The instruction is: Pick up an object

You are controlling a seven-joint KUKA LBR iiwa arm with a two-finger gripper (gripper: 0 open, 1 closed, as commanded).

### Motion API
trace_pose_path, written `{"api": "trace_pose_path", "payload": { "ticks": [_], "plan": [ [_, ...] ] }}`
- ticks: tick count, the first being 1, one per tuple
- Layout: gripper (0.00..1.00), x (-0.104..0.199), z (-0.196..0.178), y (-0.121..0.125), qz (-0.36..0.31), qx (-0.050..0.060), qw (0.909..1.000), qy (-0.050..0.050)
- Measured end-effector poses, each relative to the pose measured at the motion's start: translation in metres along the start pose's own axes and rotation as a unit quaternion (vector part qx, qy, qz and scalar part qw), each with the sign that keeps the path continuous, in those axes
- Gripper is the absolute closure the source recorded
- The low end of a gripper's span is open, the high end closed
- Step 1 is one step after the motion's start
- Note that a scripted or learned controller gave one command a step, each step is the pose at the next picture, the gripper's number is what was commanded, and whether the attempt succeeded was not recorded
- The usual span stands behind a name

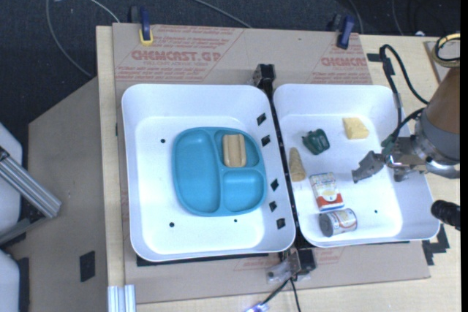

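Starting nearest the camera, at the bottom of the right bin (409, 226), a small can (338, 221) lies on its side, and just above it a red and white carton (325, 191) lies almost touching it. Next comes a tan bread-like piece (297, 164) against the bin's left wall, then a dark green object (316, 142), and farthest back a yellow sponge-like block (356, 128).

The left bin (146, 179) holds a blue divided plate (216, 172), with a tan block (233, 150) lying in its upper right compartment.

From the right edge the arm (442, 124) reaches in over the right bin, and its gripper (369, 166) hangs over bare white floor, right of the carton and below the yellow block, apart from both. Whether its tips touch the floor cannot be told from this slant. Nothing sits between its fingers; whether they are spread or closed cannot be made out.

As for the task, nothing has been picked up: every object lies in a bin and the gripper is empty. By my judgement the whole grasp is left to do, namely settling over one object, closing on it and lifting. The carton and can look nearest to hand, though which one is meant cannot be told.
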State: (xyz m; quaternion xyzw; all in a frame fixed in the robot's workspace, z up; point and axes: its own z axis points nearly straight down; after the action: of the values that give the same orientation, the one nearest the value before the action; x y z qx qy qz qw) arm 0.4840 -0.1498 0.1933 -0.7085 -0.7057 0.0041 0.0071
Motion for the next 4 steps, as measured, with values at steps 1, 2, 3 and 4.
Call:
{"api": "trace_pose_path", "payload": {
  "ticks": [1,2,3,4],
  "plan": [
    [0.00,0.000,-0.007,0.003,-0.002,-0.007,1.0000,-0.001],
    [0.00,-0.006,0.054,0.004,-0.001,-0.004,1.0000,-0.001],
    [0.00,-0.006,0.104,0.006,-0.001,-0.008,1.0000,0.000],
    [1.00,-0.006,0.089,0.008,-0.002,-0.012,0.9999,-0.002]
  ]
}}
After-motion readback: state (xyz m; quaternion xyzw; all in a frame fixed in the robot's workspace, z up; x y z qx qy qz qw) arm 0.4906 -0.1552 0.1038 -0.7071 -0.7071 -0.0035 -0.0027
